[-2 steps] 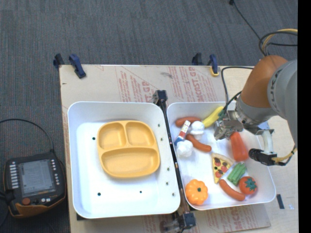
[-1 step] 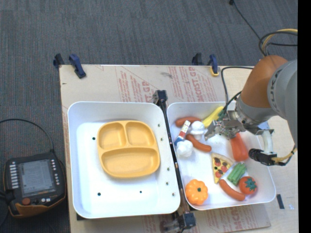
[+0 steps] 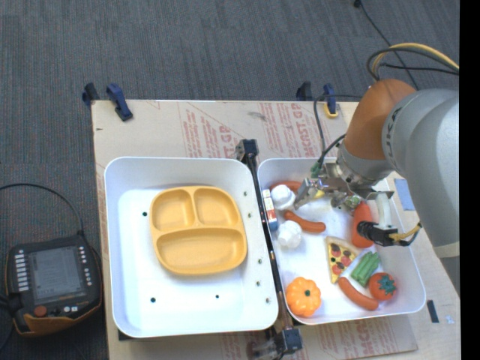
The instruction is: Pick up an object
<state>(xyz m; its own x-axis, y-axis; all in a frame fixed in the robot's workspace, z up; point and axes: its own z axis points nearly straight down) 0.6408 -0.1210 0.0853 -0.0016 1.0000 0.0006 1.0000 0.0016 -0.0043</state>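
Yellow divided tray (image 3: 199, 229) sits in left bin (image 3: 120, 201), roughly centred. Right bin (image 3: 416, 295) crowded: white garlic-like piece (image 3: 282, 196) near top left, second white piece (image 3: 289, 234) below it, sausage (image 3: 304, 222) between them and to right. Orange pumpkin (image 3: 304, 296) at front left corner. Pizza slice (image 3: 341, 256) mid-bin, green vegetable (image 3: 365, 268) beside it, second sausage (image 3: 358, 294) and tomato (image 3: 382, 285) at front right. Gripper (image 3: 322, 193) low over bin's back (finger state: cannot tell), just above sausage, near upper white piece.
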